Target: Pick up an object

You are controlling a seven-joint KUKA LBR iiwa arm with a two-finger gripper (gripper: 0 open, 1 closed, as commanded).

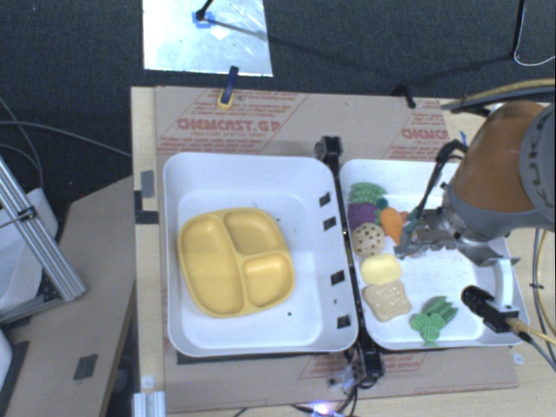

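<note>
My gripper hangs low in the right bin, just right of an orange carrot-like toy. To its left lie a spotted cookie, a purple piece and a green leafy piece. Below the gripper sit a pale yellow lemon-like piece and a tan cracker. A green toy lies near the bin's front. Nothing is seen held.
The left bin holds a yellow divided plate. A black divider with clips runs between the two bins. The arm's orange band looms over the right bin's right side.
</note>
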